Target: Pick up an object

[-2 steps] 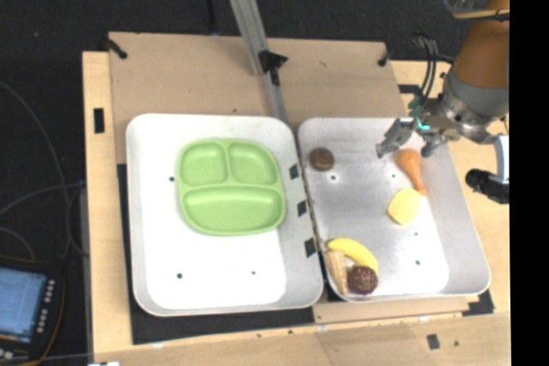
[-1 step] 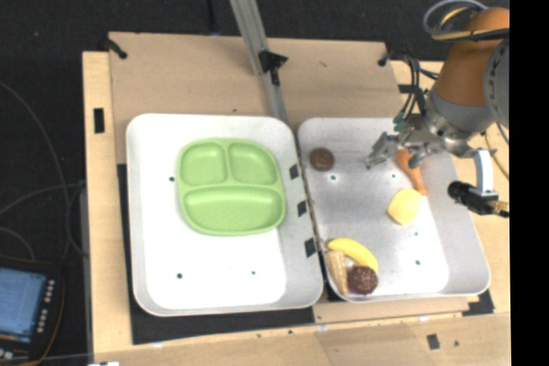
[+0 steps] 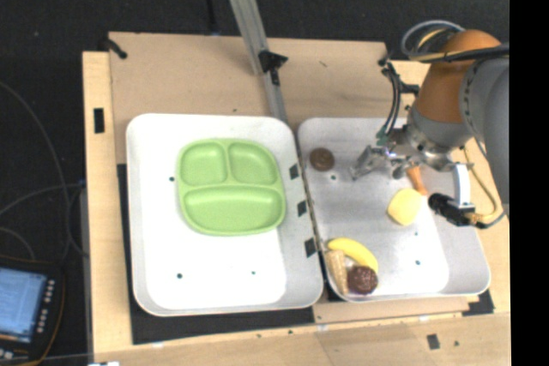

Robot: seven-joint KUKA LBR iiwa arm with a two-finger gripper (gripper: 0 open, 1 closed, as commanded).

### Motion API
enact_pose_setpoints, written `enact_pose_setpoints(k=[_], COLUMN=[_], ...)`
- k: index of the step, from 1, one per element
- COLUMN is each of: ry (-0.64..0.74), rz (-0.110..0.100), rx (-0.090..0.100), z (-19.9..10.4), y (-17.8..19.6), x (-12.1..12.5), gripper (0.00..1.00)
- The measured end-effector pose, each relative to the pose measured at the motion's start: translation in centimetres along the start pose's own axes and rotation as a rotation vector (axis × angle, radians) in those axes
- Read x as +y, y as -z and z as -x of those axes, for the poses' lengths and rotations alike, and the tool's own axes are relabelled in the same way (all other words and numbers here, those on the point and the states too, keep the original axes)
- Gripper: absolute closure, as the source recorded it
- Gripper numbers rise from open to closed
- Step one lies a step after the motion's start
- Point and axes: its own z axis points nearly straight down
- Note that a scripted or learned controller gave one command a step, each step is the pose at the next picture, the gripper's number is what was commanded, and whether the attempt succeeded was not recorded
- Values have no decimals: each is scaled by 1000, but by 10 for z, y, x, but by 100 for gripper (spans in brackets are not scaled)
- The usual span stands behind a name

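Observation:
My gripper (image 3: 401, 162) hangs low over the upper right part of the right bin (image 3: 377, 137), under the grey arm with its orange band (image 3: 446, 90). A small orange piece (image 3: 415, 178) shows just beneath the gripper; I cannot tell whether it is held. A yellow lemon-like object (image 3: 406, 207) lies just below the gripper. A brown round object (image 3: 322, 159) sits to the gripper's left near the bin's top left. At the bin's front left corner lie a banana (image 3: 352, 252), a dark maroon round object (image 3: 362, 279) and a tan piece (image 3: 337, 270).
The left bin (image 3: 154, 270) holds a green divided plate (image 3: 231, 187). A slanted metal pole (image 3: 249, 21) stands behind the seam between the two bins. A black cable (image 3: 480, 214) hangs by the gripper's right side.

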Motion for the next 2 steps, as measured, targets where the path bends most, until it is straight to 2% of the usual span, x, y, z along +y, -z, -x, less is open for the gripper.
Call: enact_pose_setpoints(k=[1, 2], ry=[-2, -1], rz=[3, 7], rx=[-1, -3], z=[1, 2], y=[-6, 7], x=[0, 1], gripper=[0, 100])
